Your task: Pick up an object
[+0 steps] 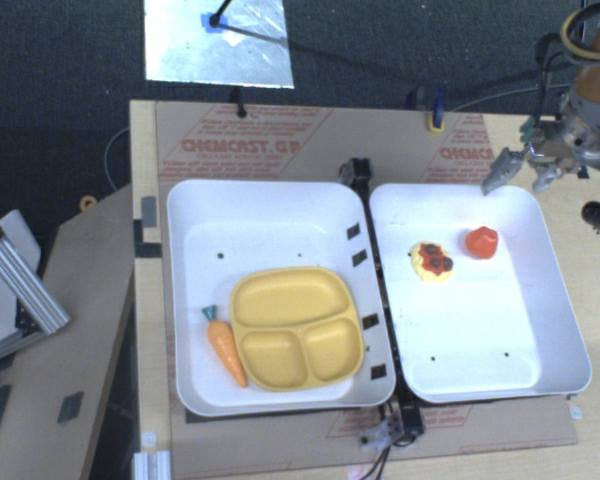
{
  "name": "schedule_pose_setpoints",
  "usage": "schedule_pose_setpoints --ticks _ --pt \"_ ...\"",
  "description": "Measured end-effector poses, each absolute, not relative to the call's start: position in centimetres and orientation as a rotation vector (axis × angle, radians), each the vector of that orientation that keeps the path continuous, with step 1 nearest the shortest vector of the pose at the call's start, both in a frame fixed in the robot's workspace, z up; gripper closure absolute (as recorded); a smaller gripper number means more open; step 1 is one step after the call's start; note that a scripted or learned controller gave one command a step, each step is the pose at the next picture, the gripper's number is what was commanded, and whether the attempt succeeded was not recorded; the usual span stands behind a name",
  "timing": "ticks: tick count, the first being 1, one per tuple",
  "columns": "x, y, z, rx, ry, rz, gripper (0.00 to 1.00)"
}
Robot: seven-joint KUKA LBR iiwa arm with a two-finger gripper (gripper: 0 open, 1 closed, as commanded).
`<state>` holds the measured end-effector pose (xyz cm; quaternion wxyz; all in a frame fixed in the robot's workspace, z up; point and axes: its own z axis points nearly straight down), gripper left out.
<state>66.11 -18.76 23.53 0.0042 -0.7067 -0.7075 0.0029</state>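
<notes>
In the right bin lie a small yellow toy with red and dark spots and, just right of it, a red pepper-like toy. In the left bin rests a yellow divided plate with an orange carrot beside its left edge. My gripper hangs open above the far right corner of the right bin, its two fingers spread apart with nothing between them. It is up and to the right of the red toy, apart from it.
The bins sit side by side on a brown cardboard sheet over the bench. A shiny metal plate lies at the back left. Cables run along the back right. An aluminium frame piece stands at the left.
</notes>
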Motion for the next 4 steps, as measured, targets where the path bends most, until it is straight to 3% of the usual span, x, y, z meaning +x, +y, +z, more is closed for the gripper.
schedule_pose_setpoints --ticks 1,2,4 --pt "66.4 -18.7 24.4 -2.219 -2.228 -0.002 0.00" --pt "65.6 -18.9 19.9 -2.220 -2.223 0.001 0.00" --pt "66.6 -18.8 9.1 -2.214 -2.229 0.001 0.00"
